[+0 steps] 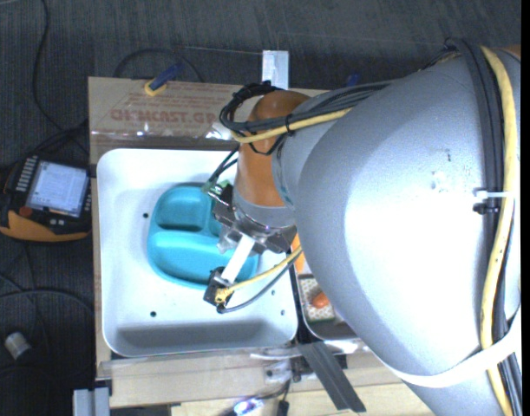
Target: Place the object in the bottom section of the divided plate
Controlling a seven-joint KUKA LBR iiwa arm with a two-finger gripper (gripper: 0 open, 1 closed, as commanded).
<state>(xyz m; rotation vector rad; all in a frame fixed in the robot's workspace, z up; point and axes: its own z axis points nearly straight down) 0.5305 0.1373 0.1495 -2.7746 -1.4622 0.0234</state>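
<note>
A blue divided plate [179,237] lies in the left white bin [126,258], with a small upper section and a larger lower section showing. The arm reaches in from the right and covers the plate's right side. My gripper [223,248] hangs over the plate's right edge, mostly hidden under the orange-banded wrist. I see no object in the visible parts of the plate.
The right bin [315,308] is almost wholly covered by the arm; a small orange thing [317,301] shows in its visible strip. A cardboard sheet [160,111] lies behind the left bin. A handheld device [46,196] sits on the floor at left.
</note>
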